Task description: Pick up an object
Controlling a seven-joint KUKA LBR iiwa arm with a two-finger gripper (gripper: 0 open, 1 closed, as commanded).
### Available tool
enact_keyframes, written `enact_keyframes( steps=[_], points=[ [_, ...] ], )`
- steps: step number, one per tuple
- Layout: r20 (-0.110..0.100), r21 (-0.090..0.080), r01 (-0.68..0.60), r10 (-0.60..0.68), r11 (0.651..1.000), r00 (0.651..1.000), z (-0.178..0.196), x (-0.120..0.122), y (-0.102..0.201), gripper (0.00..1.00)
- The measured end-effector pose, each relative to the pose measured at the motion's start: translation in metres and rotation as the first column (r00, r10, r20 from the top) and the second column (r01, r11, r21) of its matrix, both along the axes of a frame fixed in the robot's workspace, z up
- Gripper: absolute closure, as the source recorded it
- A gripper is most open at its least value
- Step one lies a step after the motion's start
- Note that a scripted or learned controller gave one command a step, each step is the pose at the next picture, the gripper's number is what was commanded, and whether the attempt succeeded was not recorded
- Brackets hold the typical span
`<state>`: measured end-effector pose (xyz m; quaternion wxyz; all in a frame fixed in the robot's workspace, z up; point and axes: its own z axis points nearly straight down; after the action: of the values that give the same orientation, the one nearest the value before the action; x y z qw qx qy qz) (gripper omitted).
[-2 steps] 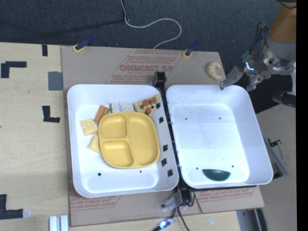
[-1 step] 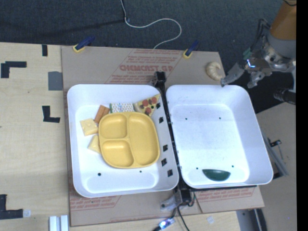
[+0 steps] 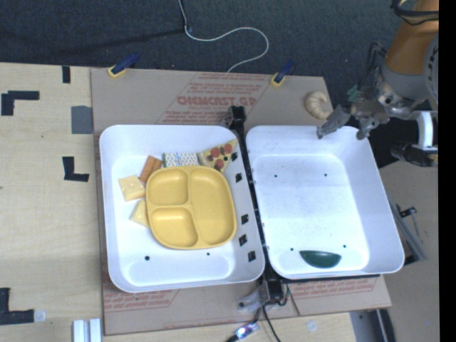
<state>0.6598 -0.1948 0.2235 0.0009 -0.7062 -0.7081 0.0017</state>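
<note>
The two-finger gripper (image 3: 345, 127) hangs with fingers spread over the far right corner of the right white bin (image 3: 370, 184); a dark green bowl-shaped object (image 3: 320, 258) lies near its front wall, well apart.

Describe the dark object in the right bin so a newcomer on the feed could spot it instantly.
Find the right bin, the one nearer the arm. Follow its floor to the near edge, at the bottom of the view. There lies the dark green object, a small low dome, alone in that bin, unlike the pale pieces crowded around the yellow divided plate in the left bin.
</note>
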Motion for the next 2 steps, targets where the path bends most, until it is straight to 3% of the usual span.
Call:
enact_keyframes(
  steps=[2],
  points=[
    [-0.003, 0.001, -0.001, 0.001, 1.0, 1.0, -0.124, 0.002, 0.009, 0.0]
  ],
)
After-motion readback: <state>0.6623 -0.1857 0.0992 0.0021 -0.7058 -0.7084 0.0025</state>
